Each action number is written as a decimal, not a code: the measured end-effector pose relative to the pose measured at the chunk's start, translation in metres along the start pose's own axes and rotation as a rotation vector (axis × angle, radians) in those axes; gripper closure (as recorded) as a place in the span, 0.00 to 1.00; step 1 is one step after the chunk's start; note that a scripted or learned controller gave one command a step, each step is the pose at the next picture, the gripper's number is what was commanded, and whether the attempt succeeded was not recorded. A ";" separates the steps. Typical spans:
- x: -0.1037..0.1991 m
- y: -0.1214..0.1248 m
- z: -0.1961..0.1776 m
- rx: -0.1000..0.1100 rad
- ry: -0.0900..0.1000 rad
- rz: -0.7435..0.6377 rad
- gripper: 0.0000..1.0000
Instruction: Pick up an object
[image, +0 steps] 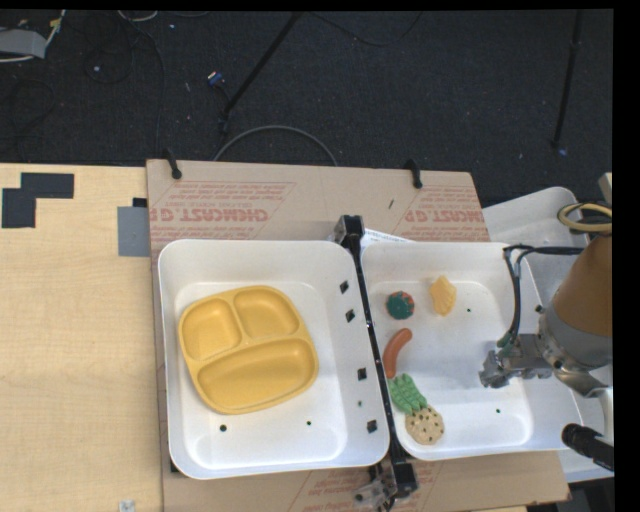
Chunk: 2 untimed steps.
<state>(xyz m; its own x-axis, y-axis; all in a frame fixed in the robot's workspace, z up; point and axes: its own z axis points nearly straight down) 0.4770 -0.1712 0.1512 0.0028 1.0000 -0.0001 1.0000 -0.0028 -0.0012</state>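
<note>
In the left bin lies a yellow tray with three compartments, flat on the bin floor and nothing in it. It is well apart from the arm and looks too wide for a two-finger grasp.

A black divider runs between the two bins. Just to its right, in the right bin, the small things are grouped on the left half. At the top there is a small ball, green with red, and beside it to the right a yellow piece. Below the ball lies an orange sausage, slanted, and under it a green piece that touches a round cookie near the front wall.

Further right, the gripper is low over the bare right part of this bin, apart from all the things. Nothing is between it and the floor that I can see. If the jaws are released or clenched I cannot tell; they are too small and dark against the wrist.

I judge that the step in hand is the approach: no thing is grasped yet. The next move calls for a shift to the left, toward the sausage or the yellow piece, which stand free of neighbours, then a descent with the jaws astride the chosen thing.
</note>
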 end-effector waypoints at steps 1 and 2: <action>-0.001 -0.001 -0.061 -0.002 -0.001 -0.005 1.00; 0.007 0.005 -0.114 -0.001 0.000 -0.006 1.00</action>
<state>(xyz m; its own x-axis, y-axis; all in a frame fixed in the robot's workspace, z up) 0.4825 -0.1639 0.2649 -0.0030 1.0000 -0.0003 1.0000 0.0030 -0.0004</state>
